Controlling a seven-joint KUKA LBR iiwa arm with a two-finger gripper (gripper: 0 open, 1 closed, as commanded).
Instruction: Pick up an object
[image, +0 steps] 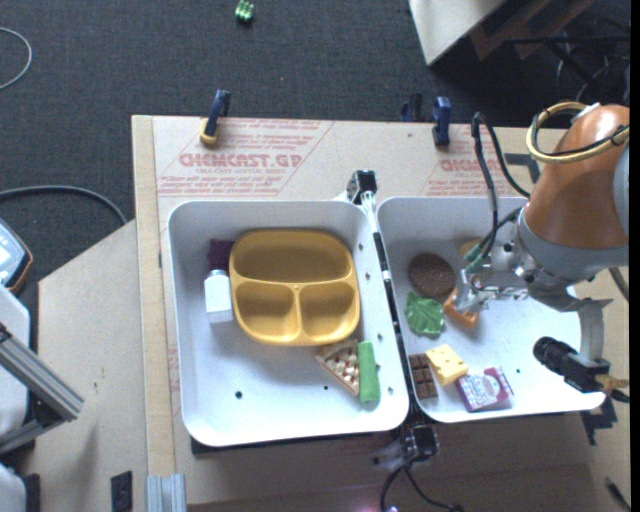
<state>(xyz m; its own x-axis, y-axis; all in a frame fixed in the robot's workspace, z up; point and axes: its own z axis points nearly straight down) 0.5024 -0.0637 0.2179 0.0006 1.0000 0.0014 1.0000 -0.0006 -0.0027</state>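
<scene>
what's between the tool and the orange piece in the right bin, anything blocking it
Nothing visible blocks it. The tool sits low in the right bin, right over the orange piece. The green leaf and brown cookie lie close beside it toward the left bin.

Two shallow white plastic bins sit side by side on a cardboard-covered bench. The left bin holds a yellow three-compartment tray, a small white bottle touching its left edge, and a green stick beside a waffle-patterned wedge at lower right. The right bin holds a brown round cookie, a green leaf, a yellow cheese block, a brown chocolate bar and a pink packet. The grey arm's gripper hangs at centre right, over an orange piece.
</scene>
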